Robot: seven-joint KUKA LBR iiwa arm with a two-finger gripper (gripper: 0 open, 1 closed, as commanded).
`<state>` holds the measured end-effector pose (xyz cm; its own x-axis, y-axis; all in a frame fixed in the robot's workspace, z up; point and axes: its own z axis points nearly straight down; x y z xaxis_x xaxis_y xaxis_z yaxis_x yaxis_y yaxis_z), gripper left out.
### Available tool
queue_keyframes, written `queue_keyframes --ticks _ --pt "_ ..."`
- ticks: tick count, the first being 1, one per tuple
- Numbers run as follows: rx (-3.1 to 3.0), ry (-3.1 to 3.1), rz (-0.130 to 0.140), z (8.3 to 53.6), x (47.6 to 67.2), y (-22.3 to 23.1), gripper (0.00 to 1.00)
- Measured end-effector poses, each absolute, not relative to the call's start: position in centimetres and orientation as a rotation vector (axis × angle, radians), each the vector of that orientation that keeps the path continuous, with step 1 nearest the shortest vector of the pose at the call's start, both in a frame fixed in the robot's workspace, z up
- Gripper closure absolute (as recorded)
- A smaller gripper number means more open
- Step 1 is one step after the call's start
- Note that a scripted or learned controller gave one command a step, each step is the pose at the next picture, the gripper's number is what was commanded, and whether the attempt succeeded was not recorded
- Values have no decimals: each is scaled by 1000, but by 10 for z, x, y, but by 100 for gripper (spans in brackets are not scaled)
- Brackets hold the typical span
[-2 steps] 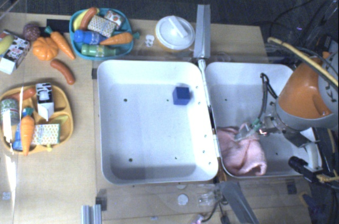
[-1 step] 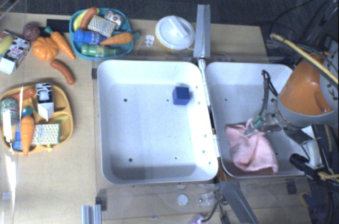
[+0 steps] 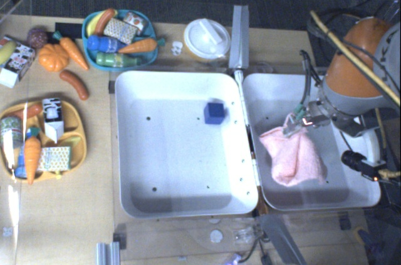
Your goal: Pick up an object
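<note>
Camera view looks down at a slant on a tan wooden table with two shallow white bins, smooth, with rounded corners. The left bin holds one small blue cube, matte and square-edged, lying near the bin's upper right, well apart from the walls. The right bin holds a pink cloth, soft and fuzzy, bunched into a lumpy heap with folds. The arm, grey with a glossy orange band, comes in from the right, and its claw sits at the cloth's upper edge, touching or just over the top of the heap; whether its fingers are apart or together I cannot tell, and no fabric can be seen clamped between them. A small red mark shows on the claw, too small to read. Behind the bins stands a round white lid-like dish. On the table's left is a blue bowl of plastic toy food, an orange carrot and a printed carton among them, and a yellow plate with another carrot and small cartons; the print on the cartons is too small to read. A toy pumpkin and a sausage lie loose between them.
</note>
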<state>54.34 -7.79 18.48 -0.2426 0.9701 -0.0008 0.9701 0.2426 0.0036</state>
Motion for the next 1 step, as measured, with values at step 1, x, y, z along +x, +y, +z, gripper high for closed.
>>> queue_keyframes --ticks 1 --pt "1922 2479 6 195 545 -77 100"
